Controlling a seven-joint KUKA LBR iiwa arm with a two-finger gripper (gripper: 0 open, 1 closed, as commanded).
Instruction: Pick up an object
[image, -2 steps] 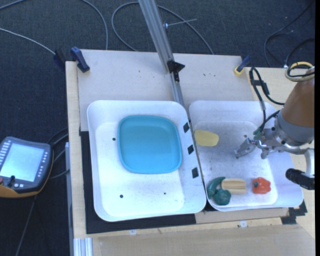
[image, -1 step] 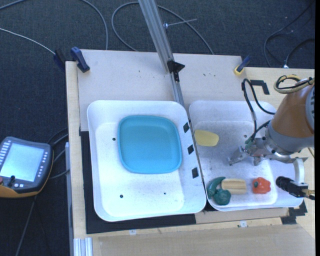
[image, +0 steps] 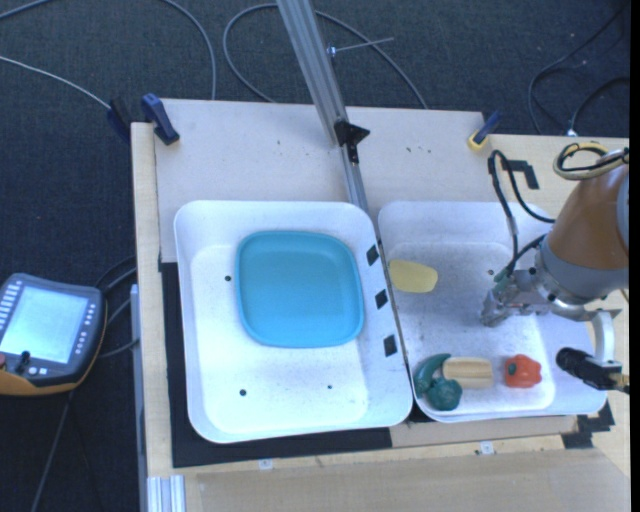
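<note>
The step in hand looks like the approach: the two-finger gripper (image: 497, 312) is low over the speckled floor of the shallow white right-hand bin (image: 452, 240), with nothing visible between its fingers, so no object is picked yet. At this resolution the metal fingertips blur into one small grey cluster, and whether they stand apart or closed cannot be told.

Candidates for the pick all lie in the same bin. Nearest, just toward the camera from the gripper and slightly to its arm side, sits a small glossy red-orange toy shaped like a tomato or pepper (image: 521, 371). Beside that, further from the arm, lies a short pale tan block with rounded ends, like a wooden peg or bread stick (image: 468, 372), touching a dark green lumpy plastic piece with a curled stem (image: 438, 383). Away from the arm, near the bin's inner wall, rests a flat pale yellow oval, soft-looking and thin (image: 413, 276).

The next move would call for shifting over one of these, probably the red toy as closest, and descending around it; its rounded, slick surface may slip, while the flat yellow oval offers little height to grip.

Far beyond the gripper, in the left-hand white bin (image: 200, 330), lies a smooth square teal plastic plate with rounded corners (image: 300, 288).
</note>
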